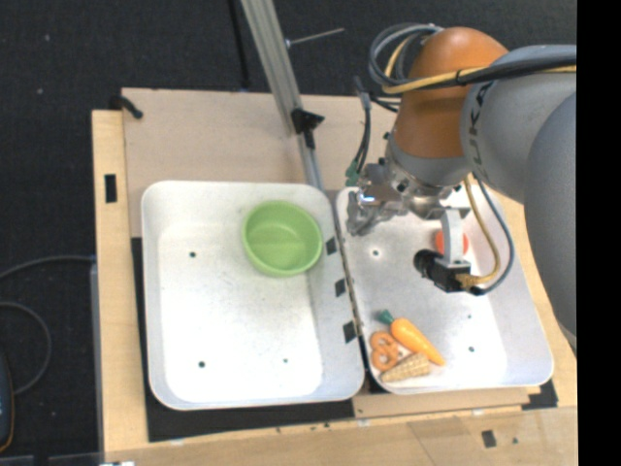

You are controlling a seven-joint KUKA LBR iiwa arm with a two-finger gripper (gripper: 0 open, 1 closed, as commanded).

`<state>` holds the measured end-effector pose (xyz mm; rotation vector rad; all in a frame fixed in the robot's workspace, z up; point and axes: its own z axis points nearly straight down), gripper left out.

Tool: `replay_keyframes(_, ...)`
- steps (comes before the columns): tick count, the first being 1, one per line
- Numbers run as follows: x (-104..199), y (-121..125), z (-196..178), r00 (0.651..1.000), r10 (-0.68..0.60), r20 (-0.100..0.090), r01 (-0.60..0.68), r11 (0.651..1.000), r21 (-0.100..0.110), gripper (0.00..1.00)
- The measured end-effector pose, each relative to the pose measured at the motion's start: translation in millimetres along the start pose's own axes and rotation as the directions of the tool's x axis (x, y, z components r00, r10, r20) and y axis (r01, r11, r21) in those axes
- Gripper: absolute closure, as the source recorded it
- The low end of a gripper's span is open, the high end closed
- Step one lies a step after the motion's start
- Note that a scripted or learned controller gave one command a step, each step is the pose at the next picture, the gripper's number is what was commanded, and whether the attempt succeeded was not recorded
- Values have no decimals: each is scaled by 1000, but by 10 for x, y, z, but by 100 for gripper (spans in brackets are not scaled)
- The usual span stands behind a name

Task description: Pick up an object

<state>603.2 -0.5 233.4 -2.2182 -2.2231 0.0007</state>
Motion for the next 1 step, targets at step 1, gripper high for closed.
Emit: replay_keyframes(1,555,57,64,1000,-5,-1,5,1000,-2,100)
